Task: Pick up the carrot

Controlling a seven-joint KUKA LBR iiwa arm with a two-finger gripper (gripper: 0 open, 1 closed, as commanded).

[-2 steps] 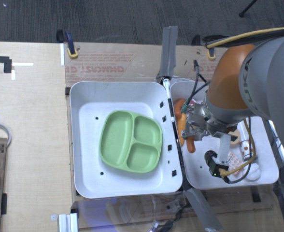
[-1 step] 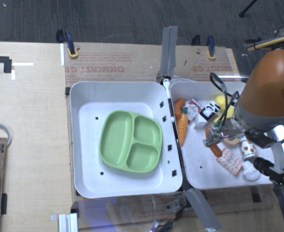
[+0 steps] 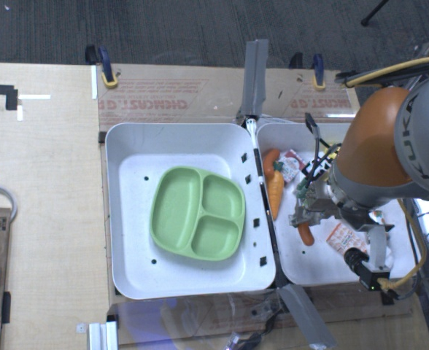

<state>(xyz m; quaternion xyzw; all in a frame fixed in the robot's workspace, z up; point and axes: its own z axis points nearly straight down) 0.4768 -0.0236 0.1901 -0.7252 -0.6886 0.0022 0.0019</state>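
The two-finger gripper (image 3: pixel 307 214) is being held low in the right-hand white bin (image 3: pixel 313 275), right of centre in the frame; how it is set cannot be told, being masked by the wrist. The long orange carrot (image 3: pixel 275 192) is lying just to its left, along the bin's left wall, apparently untouched. A small red-orange piece (image 3: pixel 306 235) is lying below the tool. The green divided plate (image 3: pixel 198 214) is sitting in the left white bin (image 3: pixel 127 217).
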